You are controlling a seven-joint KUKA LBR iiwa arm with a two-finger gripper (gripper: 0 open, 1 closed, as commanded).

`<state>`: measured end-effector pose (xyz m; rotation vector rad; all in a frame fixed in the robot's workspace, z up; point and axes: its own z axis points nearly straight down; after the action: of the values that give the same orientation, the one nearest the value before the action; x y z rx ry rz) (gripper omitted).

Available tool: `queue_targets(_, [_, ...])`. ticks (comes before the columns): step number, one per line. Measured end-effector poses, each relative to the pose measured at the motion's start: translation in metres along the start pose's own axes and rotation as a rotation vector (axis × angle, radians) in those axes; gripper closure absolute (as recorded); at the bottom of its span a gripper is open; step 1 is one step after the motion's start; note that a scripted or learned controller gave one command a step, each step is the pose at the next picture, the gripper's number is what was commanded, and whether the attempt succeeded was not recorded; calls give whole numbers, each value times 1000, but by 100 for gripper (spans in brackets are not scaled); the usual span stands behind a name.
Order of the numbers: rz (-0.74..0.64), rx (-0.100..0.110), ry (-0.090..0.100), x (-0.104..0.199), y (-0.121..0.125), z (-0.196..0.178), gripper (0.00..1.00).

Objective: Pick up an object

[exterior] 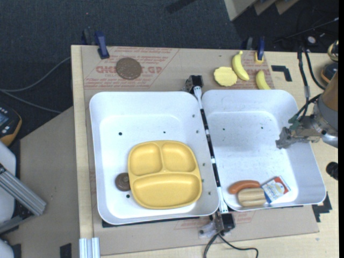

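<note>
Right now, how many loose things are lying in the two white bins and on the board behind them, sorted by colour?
Yellow: 4, the divided plate, the round piece and two bananas
Brown: 3, the disc on the board, the disc beside the plate and the bun
Reddish orange: 1, the sausage
White and mixed print: 1, the packet
Total: 9
</note>
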<state>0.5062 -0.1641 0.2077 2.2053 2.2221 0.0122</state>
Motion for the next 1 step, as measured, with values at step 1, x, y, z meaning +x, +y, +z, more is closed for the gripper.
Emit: queue_targets(1, [6, 7, 0, 11, -26, -49, 100])
